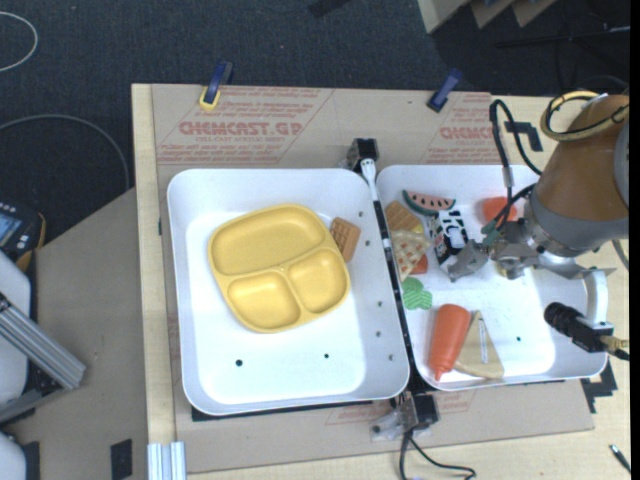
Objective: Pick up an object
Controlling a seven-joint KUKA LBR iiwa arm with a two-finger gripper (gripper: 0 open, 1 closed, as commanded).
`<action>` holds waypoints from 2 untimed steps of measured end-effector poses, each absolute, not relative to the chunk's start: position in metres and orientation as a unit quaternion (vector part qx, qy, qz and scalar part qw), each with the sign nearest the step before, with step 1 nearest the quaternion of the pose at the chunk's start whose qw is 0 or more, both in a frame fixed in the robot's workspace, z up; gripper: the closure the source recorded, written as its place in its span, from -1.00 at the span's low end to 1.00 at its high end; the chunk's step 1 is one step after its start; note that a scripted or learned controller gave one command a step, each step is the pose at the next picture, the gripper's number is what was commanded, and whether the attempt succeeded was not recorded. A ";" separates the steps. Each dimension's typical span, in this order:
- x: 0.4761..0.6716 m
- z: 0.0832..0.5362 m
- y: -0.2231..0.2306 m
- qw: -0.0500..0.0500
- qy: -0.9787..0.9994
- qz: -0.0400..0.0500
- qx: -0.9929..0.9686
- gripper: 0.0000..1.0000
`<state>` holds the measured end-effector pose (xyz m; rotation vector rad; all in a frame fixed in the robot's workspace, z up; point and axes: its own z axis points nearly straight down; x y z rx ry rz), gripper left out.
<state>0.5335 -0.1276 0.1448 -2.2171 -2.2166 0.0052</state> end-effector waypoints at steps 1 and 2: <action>0.531 0.102 -0.125 0.003 -0.707 0.002 -0.707 -1.00; 0.530 0.083 -0.124 0.002 -0.707 0.001 -0.707 -1.00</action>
